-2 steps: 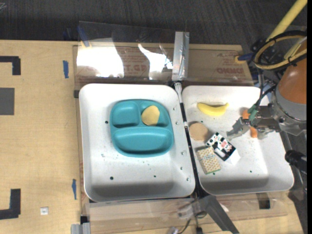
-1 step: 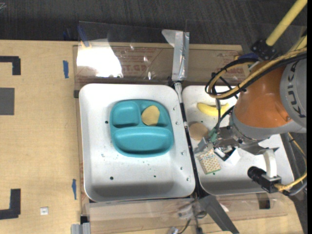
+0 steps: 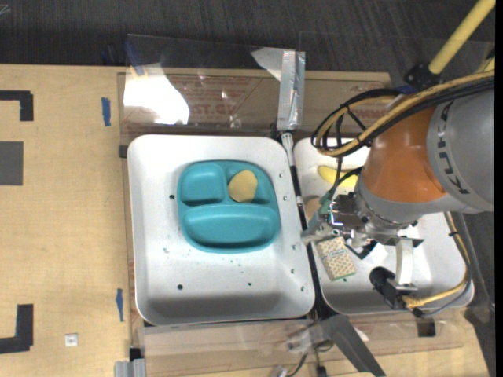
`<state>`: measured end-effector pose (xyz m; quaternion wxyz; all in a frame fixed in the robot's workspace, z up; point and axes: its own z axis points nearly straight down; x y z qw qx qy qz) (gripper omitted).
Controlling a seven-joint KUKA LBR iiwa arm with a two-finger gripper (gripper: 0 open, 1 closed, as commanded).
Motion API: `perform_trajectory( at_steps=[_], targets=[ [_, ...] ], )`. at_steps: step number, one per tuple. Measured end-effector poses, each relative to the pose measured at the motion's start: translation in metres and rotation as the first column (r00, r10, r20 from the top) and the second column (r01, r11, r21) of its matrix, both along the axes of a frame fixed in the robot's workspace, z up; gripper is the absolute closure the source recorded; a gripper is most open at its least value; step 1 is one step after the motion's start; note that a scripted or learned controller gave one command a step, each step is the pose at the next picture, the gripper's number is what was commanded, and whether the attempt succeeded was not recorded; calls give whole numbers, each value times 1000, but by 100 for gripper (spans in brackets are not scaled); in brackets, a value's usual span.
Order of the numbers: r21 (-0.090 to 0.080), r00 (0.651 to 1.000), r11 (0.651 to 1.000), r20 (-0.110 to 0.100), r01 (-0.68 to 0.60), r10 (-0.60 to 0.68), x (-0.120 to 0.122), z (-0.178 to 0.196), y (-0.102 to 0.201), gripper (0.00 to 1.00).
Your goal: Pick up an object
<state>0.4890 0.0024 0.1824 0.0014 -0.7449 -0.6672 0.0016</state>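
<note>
While bent low, arm [image 3: 416, 163] over right bin [image 3: 440, 269]

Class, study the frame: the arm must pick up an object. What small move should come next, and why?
Probably a short, slow lift straight up. The gripper is low in the right bin, just above a small patterned packet, but the view does not show a grip. Lifting would reveal whether the packet comes along.
</note>
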Motion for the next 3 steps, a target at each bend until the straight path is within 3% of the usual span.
perform_trajectory(
  at_steps=[1, 2, 3],
  targets=[
    [-1, 993, 993, 1, -116, 116, 50, 4, -78, 0],
    [-1, 971, 971, 10, -241, 241, 22, -85, -97, 0],
    [0, 940, 940, 7, -340, 340, 22, 3, -76, 0]
  ],
)
